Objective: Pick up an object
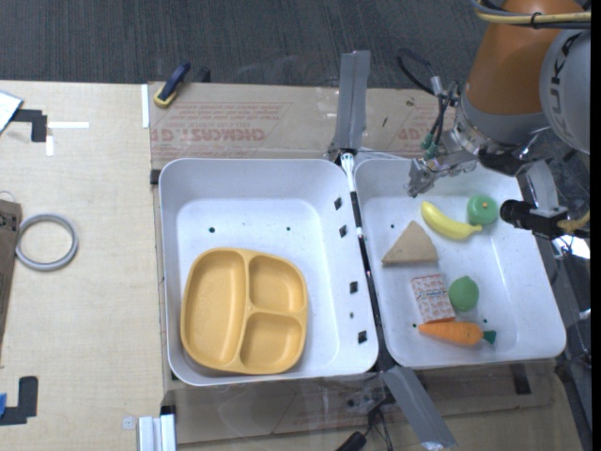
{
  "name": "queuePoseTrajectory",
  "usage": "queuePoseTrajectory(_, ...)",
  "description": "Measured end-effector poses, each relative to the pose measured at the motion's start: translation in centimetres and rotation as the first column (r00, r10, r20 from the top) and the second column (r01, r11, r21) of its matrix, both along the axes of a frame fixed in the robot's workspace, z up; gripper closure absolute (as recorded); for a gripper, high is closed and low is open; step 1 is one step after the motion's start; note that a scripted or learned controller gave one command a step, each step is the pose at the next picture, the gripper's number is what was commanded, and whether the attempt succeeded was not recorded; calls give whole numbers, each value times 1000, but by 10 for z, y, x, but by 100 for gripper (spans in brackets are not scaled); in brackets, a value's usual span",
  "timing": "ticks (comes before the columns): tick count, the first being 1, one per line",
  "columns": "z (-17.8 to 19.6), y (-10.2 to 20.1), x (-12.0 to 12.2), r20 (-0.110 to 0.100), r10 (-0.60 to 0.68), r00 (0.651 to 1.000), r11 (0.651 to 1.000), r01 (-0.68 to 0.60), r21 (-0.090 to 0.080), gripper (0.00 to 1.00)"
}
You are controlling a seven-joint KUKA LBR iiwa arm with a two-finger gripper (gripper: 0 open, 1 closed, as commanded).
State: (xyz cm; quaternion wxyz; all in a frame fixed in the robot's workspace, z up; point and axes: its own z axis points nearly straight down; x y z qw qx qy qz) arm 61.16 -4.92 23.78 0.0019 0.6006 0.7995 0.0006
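I see two white bins side by side on the bench. The left bin holds a yellow divided plate in its near half. The right bin holds the loose objects. A yellow banana lies toward the far side, with a green apple just to its right. A tan wedge sits left of centre, a small printed packet lies nearer to me, a green round piece is just right of the packet, and an orange carrot lies along the near side.

The arm comes in from the right, orange band high at the top corner. The gripper hangs over the far left part of the right bin, its tips near the bin's far wall. I cannot tell whether the jaws are apart or together; they are too small and dark against the clutter. The banana lies just near and right of the tips, apart from them. Nothing shows between them.

Out on the bench at far left lies a roll of tape.
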Motion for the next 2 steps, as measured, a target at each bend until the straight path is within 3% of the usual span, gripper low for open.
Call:
queuePoseTrajectory(1,-47,60,-87,-7,110,994,994,-110,1,100)
queuePoseTrajectory(2,24,6,-31,-4,117,993,993,-117,-1,100)
